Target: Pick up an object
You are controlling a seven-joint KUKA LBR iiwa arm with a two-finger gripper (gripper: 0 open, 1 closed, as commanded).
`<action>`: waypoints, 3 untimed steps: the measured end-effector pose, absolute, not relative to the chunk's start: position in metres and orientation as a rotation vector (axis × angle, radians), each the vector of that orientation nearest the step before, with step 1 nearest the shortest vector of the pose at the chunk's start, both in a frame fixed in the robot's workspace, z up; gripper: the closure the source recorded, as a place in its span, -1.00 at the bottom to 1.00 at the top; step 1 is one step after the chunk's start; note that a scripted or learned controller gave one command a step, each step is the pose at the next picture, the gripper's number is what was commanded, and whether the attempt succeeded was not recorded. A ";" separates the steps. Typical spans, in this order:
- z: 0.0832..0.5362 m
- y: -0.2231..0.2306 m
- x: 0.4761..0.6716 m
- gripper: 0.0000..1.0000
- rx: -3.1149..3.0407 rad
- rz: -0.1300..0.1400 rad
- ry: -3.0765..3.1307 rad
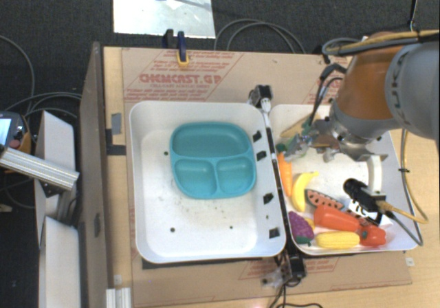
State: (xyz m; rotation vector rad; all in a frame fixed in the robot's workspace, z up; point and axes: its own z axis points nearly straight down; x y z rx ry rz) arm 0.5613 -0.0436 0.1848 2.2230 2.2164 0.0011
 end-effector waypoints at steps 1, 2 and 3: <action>0.122 -0.085 0.613 -1.00 2.221 0.003 2.218; 0.084 -0.086 0.643 -1.00 2.212 0.004 2.222; 0.096 -0.085 0.643 1.00 2.211 0.005 2.226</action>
